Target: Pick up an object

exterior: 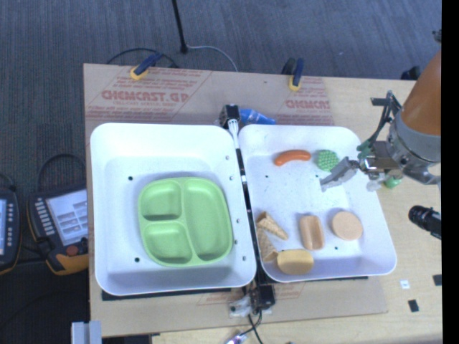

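Here, take the right bin [373,213] as your landmark: the gripper [337,175] hangs over its upper right part, reaching in from that bin's right rim, with the orange-banded arm [424,113] just outside the rim. You can see grey fingers [343,169] pointing left and down toward the bin's middle, with nothing between them; whether they stand apart or together, you cannot tell from this slant. Nothing is held, so the pick is not yet made. Just off the fingertips, near the bin's top edge, lie the green ball [327,159] and the sausage [292,157] to its left; these are the nearest candidates, and the tool's low, tilted pose suggests it is lining up on one of them. Lower in the bin sit the round cookie [347,226], the bun [310,231], the cone [272,226] and, at the bottom edge, the yellow block [295,261]. They are spread apart, which should give the fingers room on each side. Left of the bin, touching it along the shared rim, the other bin [107,192] carries a green tray [186,221], likely a drop place. Expect the ball to roll if nudged.
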Robot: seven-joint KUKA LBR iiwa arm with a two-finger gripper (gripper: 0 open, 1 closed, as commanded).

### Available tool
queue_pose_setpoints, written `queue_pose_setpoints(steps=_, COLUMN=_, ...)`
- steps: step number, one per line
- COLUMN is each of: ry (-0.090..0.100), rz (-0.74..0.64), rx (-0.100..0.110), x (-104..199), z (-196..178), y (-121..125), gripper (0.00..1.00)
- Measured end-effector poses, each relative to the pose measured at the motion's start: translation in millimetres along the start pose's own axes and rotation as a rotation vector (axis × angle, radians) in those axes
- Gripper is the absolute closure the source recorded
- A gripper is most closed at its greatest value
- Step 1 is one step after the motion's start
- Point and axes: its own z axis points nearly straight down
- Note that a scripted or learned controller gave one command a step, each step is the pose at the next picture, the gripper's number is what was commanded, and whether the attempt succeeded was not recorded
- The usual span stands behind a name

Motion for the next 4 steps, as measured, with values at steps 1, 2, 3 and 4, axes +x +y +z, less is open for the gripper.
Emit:
queue_pose_setpoints(steps=1, ry=0.000, rz=-0.064, rx=0.001, x=12.6, z=45.7, y=75.2, gripper=0.00)
queue_pose_setpoints(steps=2, ry=0.000, rz=-0.096, rx=0.002, x=24.3, z=127.8, y=110.2, gripper=0.00)
queue_pose_setpoints(steps=3, ry=0.001, rz=0.006, rx=0.001, x=38.9, z=171.5, y=133.4, gripper=0.00)
queue_pose_setpoints(steps=4, ry=0.006, rz=-0.401, rx=0.035, x=-10.3, z=190.6, y=148.2, gripper=0.00)
